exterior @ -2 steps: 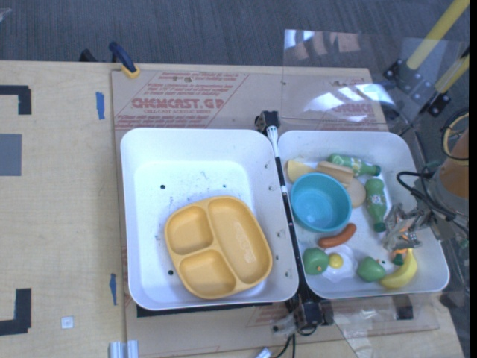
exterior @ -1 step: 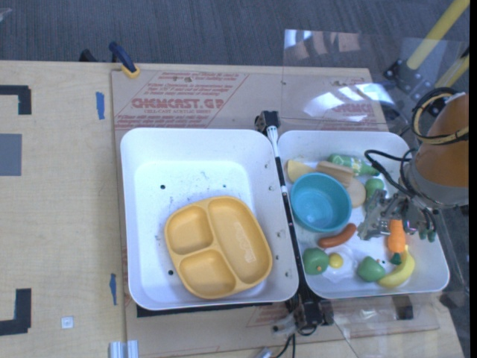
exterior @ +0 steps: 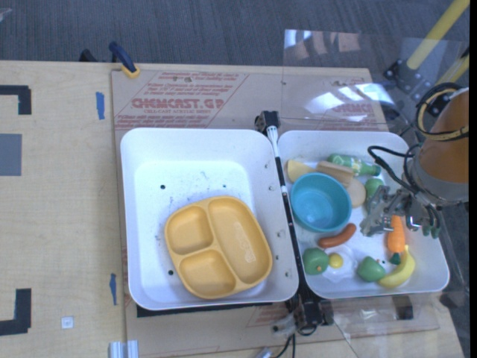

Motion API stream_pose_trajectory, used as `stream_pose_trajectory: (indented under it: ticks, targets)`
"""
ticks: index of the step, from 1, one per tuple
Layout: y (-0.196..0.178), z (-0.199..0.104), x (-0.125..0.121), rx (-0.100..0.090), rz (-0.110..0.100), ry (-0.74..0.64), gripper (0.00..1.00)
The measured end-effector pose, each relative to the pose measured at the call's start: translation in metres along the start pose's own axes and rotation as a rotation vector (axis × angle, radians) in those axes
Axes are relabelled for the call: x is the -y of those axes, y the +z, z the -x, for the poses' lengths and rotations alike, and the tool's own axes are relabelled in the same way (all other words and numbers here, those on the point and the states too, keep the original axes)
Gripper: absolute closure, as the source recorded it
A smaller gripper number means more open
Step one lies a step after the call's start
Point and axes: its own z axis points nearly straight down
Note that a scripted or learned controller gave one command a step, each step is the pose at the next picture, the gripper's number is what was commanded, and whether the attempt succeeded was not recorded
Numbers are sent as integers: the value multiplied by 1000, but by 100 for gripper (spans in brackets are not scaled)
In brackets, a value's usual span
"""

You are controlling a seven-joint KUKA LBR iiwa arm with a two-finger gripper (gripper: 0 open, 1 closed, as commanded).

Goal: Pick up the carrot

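Note:
The carrot is a small orange piece standing nearly upright in the right bin, near that bin's right side, just above a yellow banana. My gripper hangs directly over the carrot's upper end, which runs up into the gripper's metal parts. The orange wrist band sits above and to the right of it. Whether the carrot is gripped is not visible.
The right bin also holds a blue bowl, a red sausage, a green pepper, a fried egg and several other toy foods. A yellow divided plate lies in the left bin.

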Motion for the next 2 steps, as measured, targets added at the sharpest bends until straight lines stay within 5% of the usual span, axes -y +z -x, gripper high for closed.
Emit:
stream_pose_trajectory:
  ticks: [1, 2]
  targets:
    - [-11, 3, -1, 9, 0, -2, 100]
    - [39, -12, 76, -19, 0, -47, 100]
